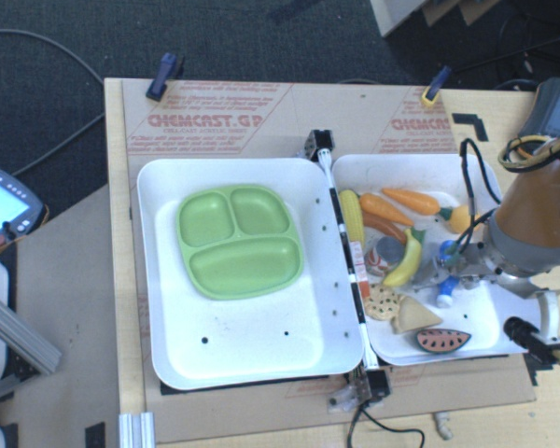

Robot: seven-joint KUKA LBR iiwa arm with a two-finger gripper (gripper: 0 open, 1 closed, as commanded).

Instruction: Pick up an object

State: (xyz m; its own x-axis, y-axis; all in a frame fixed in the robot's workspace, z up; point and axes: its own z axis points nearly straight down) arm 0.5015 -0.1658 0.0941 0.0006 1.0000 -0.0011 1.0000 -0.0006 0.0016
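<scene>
The grey arm's two-finger gripper [448, 273] hangs low over the right white bin [420, 355], among toy foods near a curved yellow plastic banana [406, 259]; nothing visibly lifted, its grip state unclear.

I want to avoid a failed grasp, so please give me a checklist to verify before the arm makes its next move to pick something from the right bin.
1. Gripper is over the right bin: ok, it sits low among the toys.
2. Finger state visible: cannot tell, wrist and cables cover it.
3. An object is already held: cannot tell.
4. Target stands apart from neighbours: not ok, the banana, corn and carrot lie packed together.
5. Easier targets exist: ok, the watermelon slice lies near the front wall with free space.
6. Left bin ready for dropping: ok, the green divided plate lies flat.
</scene>
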